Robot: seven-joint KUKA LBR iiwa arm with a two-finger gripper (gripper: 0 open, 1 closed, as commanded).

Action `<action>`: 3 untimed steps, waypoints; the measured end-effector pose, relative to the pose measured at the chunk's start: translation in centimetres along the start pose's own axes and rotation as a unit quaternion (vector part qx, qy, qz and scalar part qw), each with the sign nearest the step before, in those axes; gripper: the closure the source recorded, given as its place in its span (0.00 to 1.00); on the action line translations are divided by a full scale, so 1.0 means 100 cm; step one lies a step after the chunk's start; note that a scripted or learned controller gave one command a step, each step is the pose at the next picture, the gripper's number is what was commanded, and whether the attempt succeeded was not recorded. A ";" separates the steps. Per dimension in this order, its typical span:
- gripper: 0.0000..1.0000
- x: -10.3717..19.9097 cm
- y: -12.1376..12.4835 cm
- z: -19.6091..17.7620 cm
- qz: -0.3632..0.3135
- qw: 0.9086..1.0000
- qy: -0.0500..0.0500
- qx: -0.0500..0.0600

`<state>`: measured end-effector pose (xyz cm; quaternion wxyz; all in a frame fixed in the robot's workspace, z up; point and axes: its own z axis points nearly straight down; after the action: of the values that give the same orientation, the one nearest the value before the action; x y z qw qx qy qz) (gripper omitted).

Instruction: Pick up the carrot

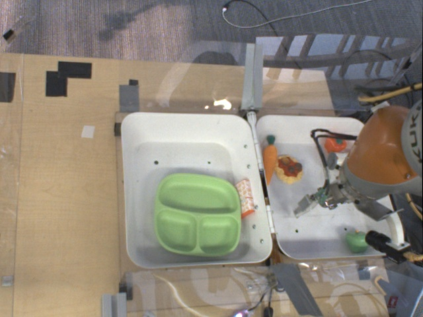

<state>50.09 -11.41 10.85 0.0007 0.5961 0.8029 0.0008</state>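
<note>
The carrot [269, 162], orange with a green top, lies along the left wall of the right bin [310, 240]. My gripper [305, 205] hangs over the middle of that bin, to the right of and below the carrot, well apart from it. Its fingers [301, 208] point down-left and show nothing between them.
A small pizza slice toy [289, 169] lies right beside the carrot. A green round toy [356, 241] sits at the bin's lower right, a red-orange item [335, 144] at its upper right. The left bin [142, 137] holds a green divided plate [197, 213] and a small packet [245, 197].
</note>
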 end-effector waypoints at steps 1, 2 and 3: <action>1.00 0.000 0.002 -0.012 0.000 1.000 -0.001 -0.003; 1.00 0.069 0.008 -0.077 -0.019 1.000 -0.001 -0.002; 1.00 0.005 -0.013 -0.001 -0.149 0.989 0.000 0.000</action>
<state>48.75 -11.29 10.97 0.0009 0.4701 0.8826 0.0006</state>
